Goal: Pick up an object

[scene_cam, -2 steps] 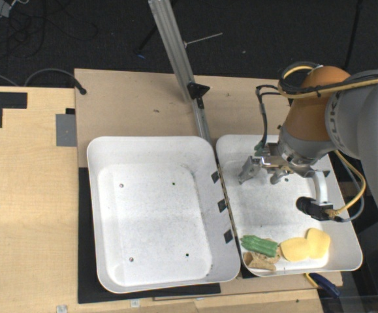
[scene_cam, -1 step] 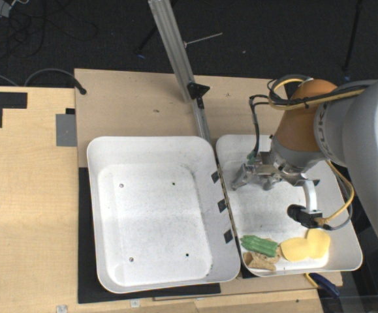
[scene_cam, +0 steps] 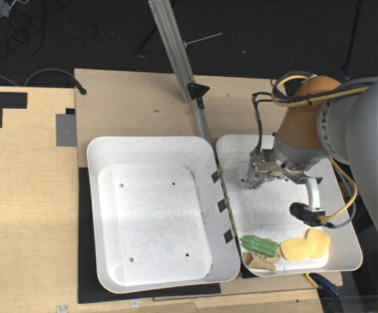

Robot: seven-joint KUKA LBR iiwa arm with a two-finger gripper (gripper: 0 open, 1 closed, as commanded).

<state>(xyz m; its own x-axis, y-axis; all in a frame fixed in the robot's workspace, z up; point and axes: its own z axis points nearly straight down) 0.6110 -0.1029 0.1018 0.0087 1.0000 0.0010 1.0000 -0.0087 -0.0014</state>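
Gripper (scene_cam: 254, 177) above two bins (scene_cam: 151, 150)

A green piece (scene_cam: 260, 244), a tan piece (scene_cam: 261, 261) and a yellow piece (scene_cam: 306, 246) lie clustered in the right bin's (scene_cam: 267, 214) near corner.

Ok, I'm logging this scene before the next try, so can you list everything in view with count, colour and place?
bins: two, white, side by side on the bench
green object: one, green, near edge of the right bin
yellow object: one, yellow, near corner of the right bin, beside the green one
tan object: one, brownish, at the right bin's near edge, under the green one
metal rail: one, grey, slanting from the top toward the bins
arm: one, grey with orange band, over the right bin
tool: one, metal, above the right bin's floor
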